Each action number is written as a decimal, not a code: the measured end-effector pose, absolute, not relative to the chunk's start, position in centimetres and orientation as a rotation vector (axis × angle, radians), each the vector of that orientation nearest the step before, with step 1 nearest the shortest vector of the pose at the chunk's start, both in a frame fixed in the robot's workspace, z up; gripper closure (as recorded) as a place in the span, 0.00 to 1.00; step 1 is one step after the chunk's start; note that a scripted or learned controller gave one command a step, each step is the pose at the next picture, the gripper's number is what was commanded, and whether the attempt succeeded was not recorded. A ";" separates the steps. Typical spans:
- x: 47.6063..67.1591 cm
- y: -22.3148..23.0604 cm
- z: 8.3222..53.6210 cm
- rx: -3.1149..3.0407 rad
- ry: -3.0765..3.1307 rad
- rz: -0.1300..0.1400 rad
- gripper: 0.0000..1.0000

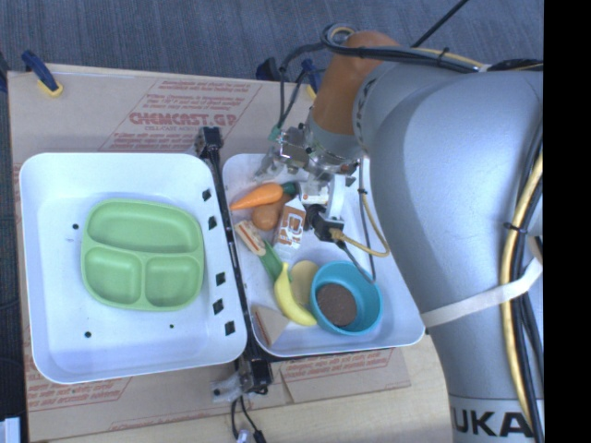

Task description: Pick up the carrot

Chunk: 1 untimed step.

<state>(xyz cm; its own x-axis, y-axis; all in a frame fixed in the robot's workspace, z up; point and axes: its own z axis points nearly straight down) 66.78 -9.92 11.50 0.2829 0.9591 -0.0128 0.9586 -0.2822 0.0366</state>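
The orange carrot [259, 196] lies on its side at the back left of the right bin [399, 326], its green top pointing right. My gripper [307, 175] hangs just right of that green end, low over the bin, under the orange wrist band [343, 86]. The arm's metal and cables hide the gripper's tip, and nothing shows in its hold.
Close to the carrot are a brown round item [266, 217], a small printed pack [291, 227] and a wafer [249, 238]. A banana [294, 298] and a blue bowl [343, 301] sit nearer the front. The left bin [46, 340] holds a green divided plate [143, 252].
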 end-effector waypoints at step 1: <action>66.9 -9.8 11.5 2.610 1.680 0.031 0.00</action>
